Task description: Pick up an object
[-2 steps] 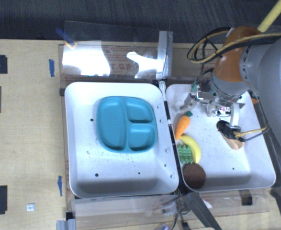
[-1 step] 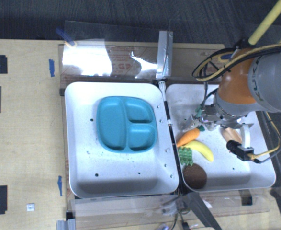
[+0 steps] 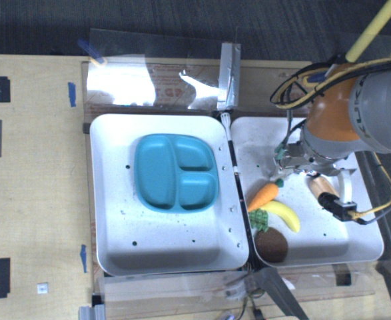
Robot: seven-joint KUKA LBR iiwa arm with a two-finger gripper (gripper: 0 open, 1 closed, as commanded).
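The end effector [image 3: 292,170] hovers in the right bin [image 3: 362,245], finger state unclear. A carrot [image 3: 264,195] and banana [image 3: 282,215] lie just beside it.

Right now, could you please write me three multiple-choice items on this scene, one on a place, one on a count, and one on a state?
1. Where does the blue divided plate lie?
A. the left bin
B. the right bin
C. the wooden bench

2. How many compartments does that plate have?
A. two
B. three
C. five

3. How do the carrot and the banana lie?
A. in separate bins
B. stacked on the plate
C. side by side in the right bin

Answers: 1 A, it sits in the left bin. 2 B, one long and two small sections show. 3 C, both rest on that bin's floor.
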